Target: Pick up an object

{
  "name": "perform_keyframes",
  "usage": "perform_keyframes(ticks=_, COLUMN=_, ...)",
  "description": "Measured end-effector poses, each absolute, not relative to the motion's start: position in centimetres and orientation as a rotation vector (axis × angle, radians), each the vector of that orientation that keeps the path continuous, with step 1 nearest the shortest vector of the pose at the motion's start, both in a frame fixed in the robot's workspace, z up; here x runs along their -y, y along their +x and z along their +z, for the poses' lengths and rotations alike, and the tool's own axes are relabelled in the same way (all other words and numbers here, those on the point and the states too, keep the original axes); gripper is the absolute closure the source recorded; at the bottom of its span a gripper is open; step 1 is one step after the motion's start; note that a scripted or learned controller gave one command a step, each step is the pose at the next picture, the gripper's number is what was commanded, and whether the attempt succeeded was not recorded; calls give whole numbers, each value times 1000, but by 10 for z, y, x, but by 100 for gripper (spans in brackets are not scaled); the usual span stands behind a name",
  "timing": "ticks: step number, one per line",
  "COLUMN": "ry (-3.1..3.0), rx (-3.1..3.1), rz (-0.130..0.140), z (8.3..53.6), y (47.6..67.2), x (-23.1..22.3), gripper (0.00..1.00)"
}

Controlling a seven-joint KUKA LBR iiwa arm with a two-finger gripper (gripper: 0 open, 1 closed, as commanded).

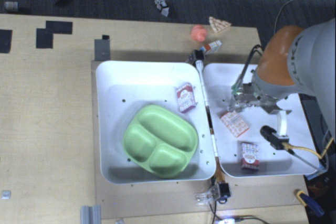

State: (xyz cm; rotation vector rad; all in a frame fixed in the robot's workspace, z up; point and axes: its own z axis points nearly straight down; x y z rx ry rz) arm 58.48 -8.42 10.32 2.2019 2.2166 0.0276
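Note:
My gripper [237, 104] hangs low in the right bin [294, 165], just above the upper edge of a flat white and red checked packet [234, 124]. The view does not show how the fingers stand. A small red and white box [250, 156] lies near the front of the same bin. In the left bin [105, 113] a green divided plate [160, 139] fills the front half, and a red and white packet [185, 97] lies by the right wall.
Behind the bins on the bench sit an orange ball [198, 33], a wedge-shaped toy [219, 24] and a small red and white item [211, 47]. Small bits lie on the dark floor beyond the bench.

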Motion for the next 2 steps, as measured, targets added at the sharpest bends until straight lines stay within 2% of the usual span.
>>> perform_keyframes(ticks=1, ry=2205, rx=-2220, rz=24, z=102, y=584, x=84, gripper=0)
perform_keyframes(ticks=2, ry=2199, rx=-2221, rz=28, z=112, y=585, x=83, gripper=100)
